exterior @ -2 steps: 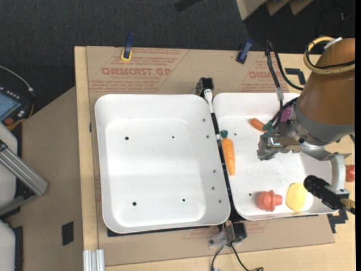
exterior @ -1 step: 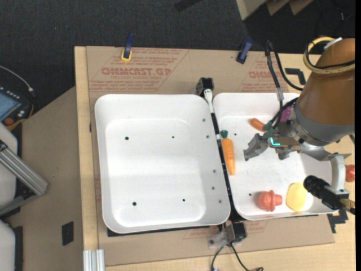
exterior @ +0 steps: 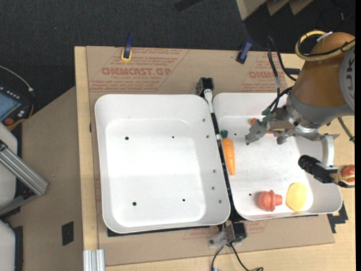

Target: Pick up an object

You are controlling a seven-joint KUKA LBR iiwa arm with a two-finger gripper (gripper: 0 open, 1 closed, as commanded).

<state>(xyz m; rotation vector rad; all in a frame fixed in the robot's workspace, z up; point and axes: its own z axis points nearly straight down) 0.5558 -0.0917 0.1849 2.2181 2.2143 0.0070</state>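
Tool: my tool point(exterior: 265, 131) hangs over the right bin point(exterior: 248, 103); fingers look apart, clamped on nothing, though the view is poor.
Objects: carrot point(exterior: 228, 156) by the divider; red toy point(exterior: 269, 200) beside yellow lemon point(exterior: 297, 197).
Hidden: the bin's far-right side, behind my arm.

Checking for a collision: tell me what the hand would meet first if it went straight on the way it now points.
The hand points left and down over the right bin. Going on, it would probably meet the carrot by the divider first, though height above the bin floor is unclear from this one view.
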